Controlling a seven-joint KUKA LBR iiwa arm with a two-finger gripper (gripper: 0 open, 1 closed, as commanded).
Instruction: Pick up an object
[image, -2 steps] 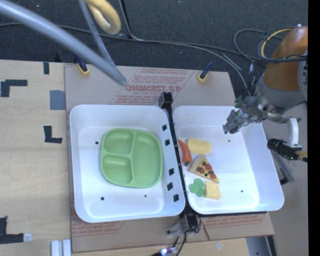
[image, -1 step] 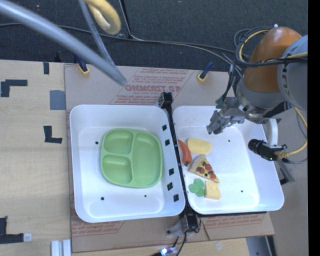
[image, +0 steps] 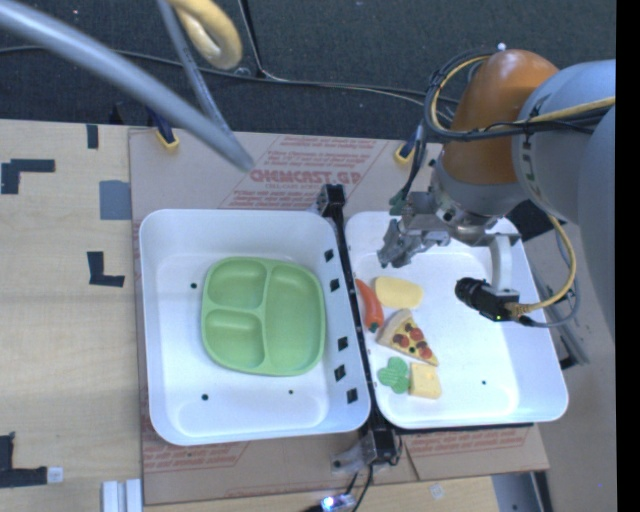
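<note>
Toy food lies in the right bin (image: 500, 390): a yellow piece (image: 399, 292), an orange carrot (image: 370, 303), a pizza slice (image: 407, 336), a green broccoli-like piece (image: 394, 376) and a yellow cheese wedge (image: 425, 382). My gripper (image: 396, 250) hangs over the bin's back left part, just above and behind the yellow piece. Nothing is visible between its fingers.
The left bin (image: 170, 390) holds a green divided plate (image: 264, 315). A black divider (image: 342, 290) with clips runs between the bins. A black cable connector (image: 482, 296) hangs from the arm over the right bin. Grey poles cross the upper left.
</note>
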